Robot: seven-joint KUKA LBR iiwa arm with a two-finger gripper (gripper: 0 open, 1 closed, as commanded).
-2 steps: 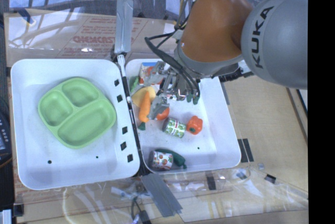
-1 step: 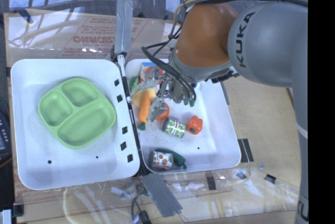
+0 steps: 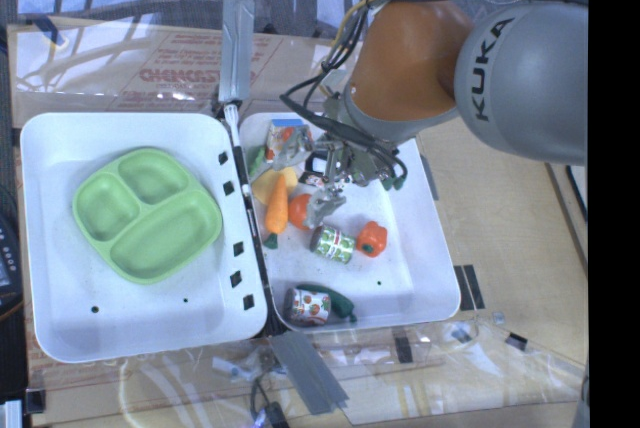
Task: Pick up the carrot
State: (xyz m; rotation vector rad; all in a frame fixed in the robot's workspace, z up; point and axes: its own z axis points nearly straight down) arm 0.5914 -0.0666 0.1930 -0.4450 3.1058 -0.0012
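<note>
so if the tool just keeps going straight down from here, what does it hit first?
Most likely the small can lying just below the tool, or the bin floor beside it. The carrot sits off to the side, by the divider. Height is hard to judge from this slanted view.

Two white bins point(image 3: 60, 316) sitting side by side, one green divided plate point(image 3: 147, 213) lying inside, one carrot point(image 3: 277, 205), two small cans point(image 3: 333, 243) resting nearby

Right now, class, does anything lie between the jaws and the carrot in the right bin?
Nothing visible blocks it. The gripper hangs just right of the carrot, with a red-orange piece touching the carrot's right side, which may crowd a grasp there.
</note>
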